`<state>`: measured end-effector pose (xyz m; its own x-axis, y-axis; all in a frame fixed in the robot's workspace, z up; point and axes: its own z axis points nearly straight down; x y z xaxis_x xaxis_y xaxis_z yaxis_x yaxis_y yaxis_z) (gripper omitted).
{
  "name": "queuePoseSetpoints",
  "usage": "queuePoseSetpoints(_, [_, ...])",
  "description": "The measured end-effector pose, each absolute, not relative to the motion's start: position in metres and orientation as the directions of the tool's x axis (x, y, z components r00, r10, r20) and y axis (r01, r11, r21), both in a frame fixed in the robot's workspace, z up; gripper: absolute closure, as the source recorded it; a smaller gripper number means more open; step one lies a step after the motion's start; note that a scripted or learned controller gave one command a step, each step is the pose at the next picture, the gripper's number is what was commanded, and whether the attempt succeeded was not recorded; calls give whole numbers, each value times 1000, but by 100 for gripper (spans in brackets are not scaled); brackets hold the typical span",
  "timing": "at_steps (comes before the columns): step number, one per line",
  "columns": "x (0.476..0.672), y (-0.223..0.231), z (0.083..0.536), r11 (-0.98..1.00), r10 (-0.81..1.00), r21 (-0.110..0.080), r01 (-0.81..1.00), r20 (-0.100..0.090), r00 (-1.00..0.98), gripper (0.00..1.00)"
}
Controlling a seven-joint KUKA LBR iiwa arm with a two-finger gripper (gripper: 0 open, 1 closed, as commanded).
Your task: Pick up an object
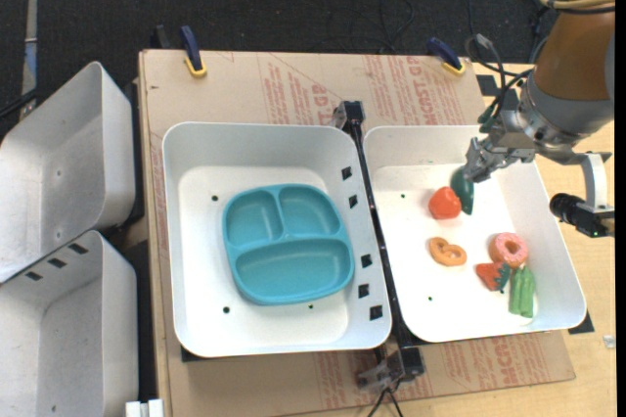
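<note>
looking at: my one fixed camera, angled down on the cardboard-topped worktop (pixel 293 77) with two shallow white bins side by side.
arm: i see the grey arm with the orange band (pixel 577 43) coming in from the right, wrist lowered over the back part of the right white bin (pixel 562 307).
tool: the dark two-finger tool (pixel 464 192) points down and to the left, its tips just beside the small red-orange round object (pixel 444 203), possibly touching it.
tool state: i cannot tell how far apart its tips are, and i see nothing clearly between them.
red-orange object: lying on the floor of the right bin, toward its back left, at the tool's tip.
other items in right bin: an orange ring-shaped piece (pixel 448 252) near the middle; a pink ring-shaped piece (pixel 510 249) to its right; a small red piece (pixel 487 275) and a green elongated piece (pixel 523 292) close together near the front right.
left white bin (pixel 186 209): holds a teal plastic tray with three compartments (pixel 289 244), lying flat and slightly turned.
clamps: two blue-and-yellow clamps (pixel 194 53) on the worktop's far edge.
</note>
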<state>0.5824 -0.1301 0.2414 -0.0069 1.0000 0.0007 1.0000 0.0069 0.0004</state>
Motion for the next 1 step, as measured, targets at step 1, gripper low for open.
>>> queuePoseSetpoints(1, [577, -86, 236, 7, 1000, -2, 1000, 1, -7, 100])
